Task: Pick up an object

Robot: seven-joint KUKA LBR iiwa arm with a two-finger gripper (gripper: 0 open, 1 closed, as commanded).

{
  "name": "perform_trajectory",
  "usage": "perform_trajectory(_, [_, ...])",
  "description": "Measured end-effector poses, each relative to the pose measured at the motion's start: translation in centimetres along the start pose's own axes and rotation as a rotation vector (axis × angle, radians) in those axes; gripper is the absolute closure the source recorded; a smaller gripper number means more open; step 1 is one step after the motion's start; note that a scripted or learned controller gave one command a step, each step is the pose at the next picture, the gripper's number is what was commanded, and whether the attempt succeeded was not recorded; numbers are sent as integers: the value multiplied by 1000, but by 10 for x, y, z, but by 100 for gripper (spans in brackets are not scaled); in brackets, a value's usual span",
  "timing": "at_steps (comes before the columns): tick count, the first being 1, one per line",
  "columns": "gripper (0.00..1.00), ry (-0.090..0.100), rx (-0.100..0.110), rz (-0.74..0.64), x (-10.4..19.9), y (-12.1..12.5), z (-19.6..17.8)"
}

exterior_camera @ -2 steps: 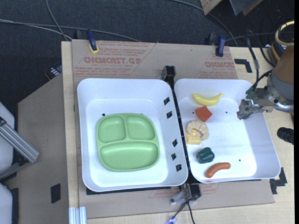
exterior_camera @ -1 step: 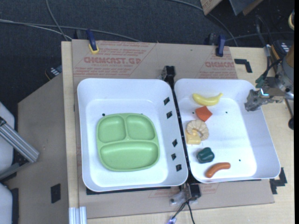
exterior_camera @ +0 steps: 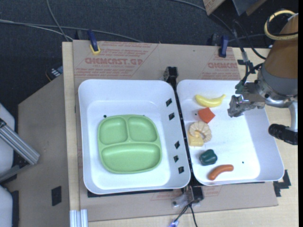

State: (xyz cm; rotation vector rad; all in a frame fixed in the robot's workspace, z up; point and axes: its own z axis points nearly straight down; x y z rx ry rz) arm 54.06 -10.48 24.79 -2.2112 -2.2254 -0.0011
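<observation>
While the gripper [exterior_camera: 235,107] hangs over the right bin [exterior_camera: 265,150] at about three o'clock of the camera view, nothing shows between its fingers, so I judge the reach toward a target as the step in hand. Just beside it at nine o'clock lie the yellow banana [exterior_camera: 209,100] and the orange block [exterior_camera: 206,115]; the corn piece [exterior_camera: 200,132], green pepper [exterior_camera: 208,157] and sausage [exterior_camera: 220,171] trail toward six o'clock. The left bin [exterior_camera: 90,126] bears a green divided plate [exterior_camera: 129,143]. Next, the arm needs to centre over one item, likely the banana, and descend. How far the jaws stand apart I cannot tell; they touch nothing visible
</observation>
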Motion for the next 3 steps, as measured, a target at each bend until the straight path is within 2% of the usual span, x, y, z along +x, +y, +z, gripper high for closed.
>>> perform_trajectory(2, [100, 0, 0, -1, 114, -7, -2])
perform_trajectory(3, [100, -2, -2, 1, 159, 3, 6])
